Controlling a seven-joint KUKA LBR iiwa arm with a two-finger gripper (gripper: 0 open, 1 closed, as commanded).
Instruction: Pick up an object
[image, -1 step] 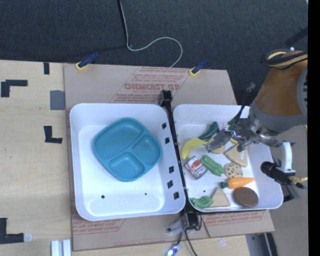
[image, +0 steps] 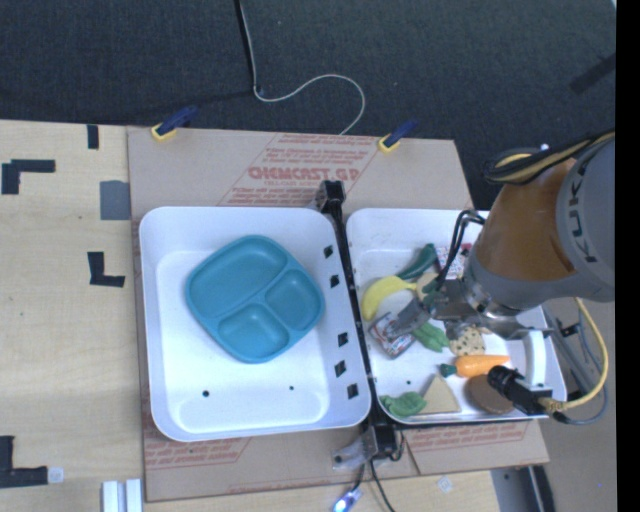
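Observation:
My gripper (image: 398, 326) reaches leftward and down into the right bin (image: 400, 222), near its left wall. It hangs over a small grey and red item (image: 388, 340) just below a yellow banana-shaped toy (image: 384, 294). Whether it touches either one is hidden by the wrist. Around it lie a green pod (image: 418, 262), a green piece (image: 434, 338), an orange carrot (image: 482, 366), a speckled cookie (image: 466, 346), a tan wedge (image: 441, 393), a green leaf (image: 404, 405) and a brown disc (image: 487, 398).
The left bin (image: 160, 300) holds a blue divided plate (image: 254, 297). A black divider with clips (image: 345, 300) runs between the bins. The arm's orange band (image: 525, 235) looms over the right bin's right side. Cardboard (image: 300, 165) lies under both bins.

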